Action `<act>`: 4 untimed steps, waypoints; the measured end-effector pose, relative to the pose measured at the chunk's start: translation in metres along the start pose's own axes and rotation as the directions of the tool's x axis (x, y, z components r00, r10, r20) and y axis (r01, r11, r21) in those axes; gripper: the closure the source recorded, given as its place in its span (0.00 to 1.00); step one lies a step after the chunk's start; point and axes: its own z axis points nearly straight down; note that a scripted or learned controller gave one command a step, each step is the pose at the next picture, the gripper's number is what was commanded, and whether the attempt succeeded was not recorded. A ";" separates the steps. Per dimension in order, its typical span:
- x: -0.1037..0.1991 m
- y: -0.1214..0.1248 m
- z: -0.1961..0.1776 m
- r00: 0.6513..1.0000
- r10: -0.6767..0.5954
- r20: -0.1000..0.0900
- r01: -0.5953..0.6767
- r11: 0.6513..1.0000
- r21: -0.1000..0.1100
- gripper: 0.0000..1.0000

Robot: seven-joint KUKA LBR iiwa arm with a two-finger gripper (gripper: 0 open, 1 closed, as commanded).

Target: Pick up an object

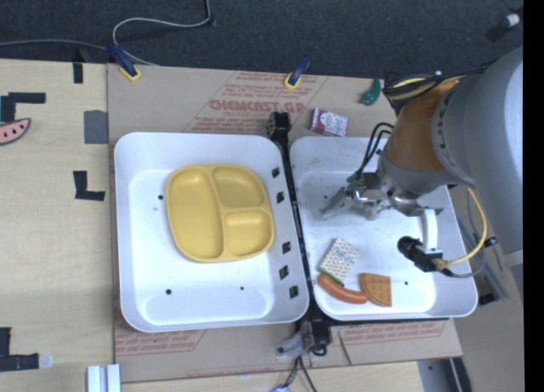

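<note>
A checkered block (341, 258), a sausage (342, 290) and a cracker (376, 288) lie near the right bin's (450, 301) front edge. The gripper (338, 201), fingers spread and gripping nothing, hangs low over the bin's middle, left of the bent arm (442, 139). The left bin (136, 297) holds a yellow divided plate (221, 212)

Bare bin floor (323, 169) lies open ahead of the gripper (338, 201) toward the divider (287, 203) — nearer the camera, a cracker (340, 258), sausage (342, 291) and waffle (376, 288) crowd the way.
</note>
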 end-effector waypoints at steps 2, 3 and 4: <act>0.023 -0.053 -0.010 1.000 0.003 0.002 -0.003 1.000 -0.001 1.00; 0.023 -0.054 -0.010 1.000 0.003 0.001 -0.003 1.000 0.000 0.00; 0.024 -0.053 -0.019 1.000 0.001 0.000 -0.001 1.000 0.001 1.00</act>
